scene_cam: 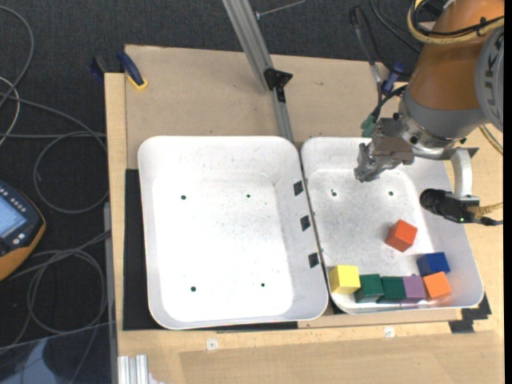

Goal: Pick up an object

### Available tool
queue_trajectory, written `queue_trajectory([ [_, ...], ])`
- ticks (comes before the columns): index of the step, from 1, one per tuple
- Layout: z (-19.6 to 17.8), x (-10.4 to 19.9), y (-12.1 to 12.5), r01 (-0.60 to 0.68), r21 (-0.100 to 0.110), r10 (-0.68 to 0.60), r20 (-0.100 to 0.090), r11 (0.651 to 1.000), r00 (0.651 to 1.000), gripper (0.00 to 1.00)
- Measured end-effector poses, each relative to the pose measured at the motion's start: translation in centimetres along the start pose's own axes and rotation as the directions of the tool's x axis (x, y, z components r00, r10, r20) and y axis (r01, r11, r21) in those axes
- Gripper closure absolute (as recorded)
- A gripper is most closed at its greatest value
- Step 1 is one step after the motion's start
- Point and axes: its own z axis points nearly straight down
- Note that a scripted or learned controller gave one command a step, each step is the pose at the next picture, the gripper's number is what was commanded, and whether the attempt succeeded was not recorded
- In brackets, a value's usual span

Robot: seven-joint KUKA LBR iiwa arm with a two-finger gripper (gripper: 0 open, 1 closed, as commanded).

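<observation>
Along the near rim of the right bin (472, 250) a row of small blocks sits closest to me: a yellow block (346, 278) at the left end, then a green block (370, 287), a second green block (393, 288), a purple block (414, 287) and an orange block (437, 284), each touching or just beside the next. A blue block (433, 263) rests just behind the orange one, at about its twelve o'clock. A red block (402, 235) lies apart from the row, tilted on the bin floor, at roughly eleven o'clock from the blue one.

Up at twelve o'clock in that same bin hangs the gripper (366, 171), with the grey arm and its orange band (454, 50) reaching in from three o'clock. It sits over the far part of the bin, well apart from the red block, which lies toward its five o'clock. Nothing shows between its fingertips; from this angle I cannot tell whether the fingers stand apart or together.

At nine o'clock from all this, the left bin (152, 214) lies flush against the right one, its white floor speckled, with four dark dots. A metal strut (256, 50) slants down from twelve o'clock to the seam between the bins. Cables (48, 150) trail over the dark floor at nine o'clock.
</observation>
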Motion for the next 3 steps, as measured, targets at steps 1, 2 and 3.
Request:
queue_trajectory([
  [1,0.4,3.9,3.6,-0.001,0.000,0.001,0.000,1.000,1.000,1.00],
  [2,0.3,8.6,5.5,-0.001,0.000,0.001,0.000,1.000,1.000,1.00],
  [3,2.3,13.1,9.0,-0.001,0.000,0.001,0.000,1.000,1.000,1.00],
])
